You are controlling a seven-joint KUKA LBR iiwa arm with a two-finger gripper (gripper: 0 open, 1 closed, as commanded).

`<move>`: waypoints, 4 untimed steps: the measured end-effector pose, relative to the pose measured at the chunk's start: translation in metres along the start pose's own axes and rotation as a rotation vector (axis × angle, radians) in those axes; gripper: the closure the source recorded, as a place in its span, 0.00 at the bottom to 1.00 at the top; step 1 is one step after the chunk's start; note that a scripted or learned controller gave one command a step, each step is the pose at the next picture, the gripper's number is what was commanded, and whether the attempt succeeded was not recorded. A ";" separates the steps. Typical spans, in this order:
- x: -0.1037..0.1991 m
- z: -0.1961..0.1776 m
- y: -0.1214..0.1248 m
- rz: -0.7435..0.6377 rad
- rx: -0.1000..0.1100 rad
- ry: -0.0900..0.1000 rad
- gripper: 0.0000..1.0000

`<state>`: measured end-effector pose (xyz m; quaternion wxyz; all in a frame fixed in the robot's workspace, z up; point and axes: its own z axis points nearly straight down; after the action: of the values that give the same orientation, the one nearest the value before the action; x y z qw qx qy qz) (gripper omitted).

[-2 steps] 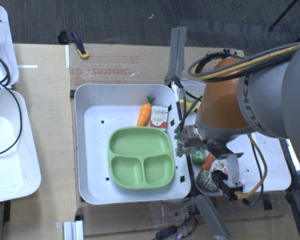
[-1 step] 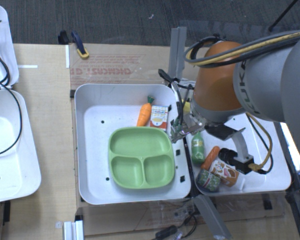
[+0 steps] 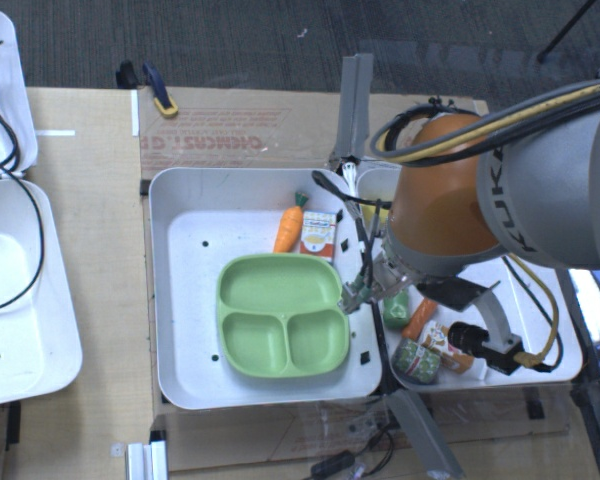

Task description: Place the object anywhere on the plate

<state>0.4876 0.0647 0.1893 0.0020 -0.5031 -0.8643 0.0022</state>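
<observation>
One pincer [image 3: 358,296] hangs low at the wall between the two bins, just beside the right rim of the green plate [image 3: 280,315]; it is mostly hidden under the big arm [image 3: 480,198], so I cannot tell what it is doing. Maybe the thing to move is the orange carrot [image 3: 289,229], lying just above the plate beside a small juice box [image 3: 319,233]. It looks light, smooth and hard like plastic, best pinched across its thick middle. That plate is shiny, with three dips.

Green plate [image 3: 282,315], orange carrot [image 3: 289,230], white bin [image 3: 180,268]
</observation>
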 end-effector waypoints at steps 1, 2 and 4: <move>0.000 0.000 0.000 0.000 0.000 0.000 0.00; -0.002 0.000 -0.012 0.037 0.000 0.000 0.00; -0.061 0.000 0.007 0.107 -0.001 -0.002 1.00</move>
<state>0.5234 0.0153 0.1890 0.0009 -0.5486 -0.8361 0.0021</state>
